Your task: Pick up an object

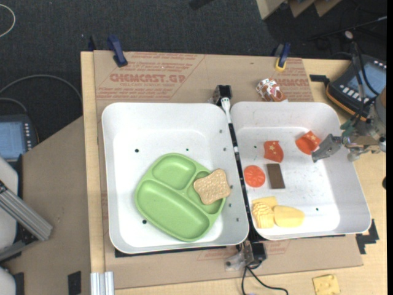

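Yellow lump [287,215] (right bin [344,217]).

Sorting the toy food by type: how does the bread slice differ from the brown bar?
The bread slice is tan, speckled and wavy-edged; the brown bar is dark, plain and rectangular. The bread slice rests on the green tray in the left bin; the brown bar lies on the right bin floor. Both lie flat.
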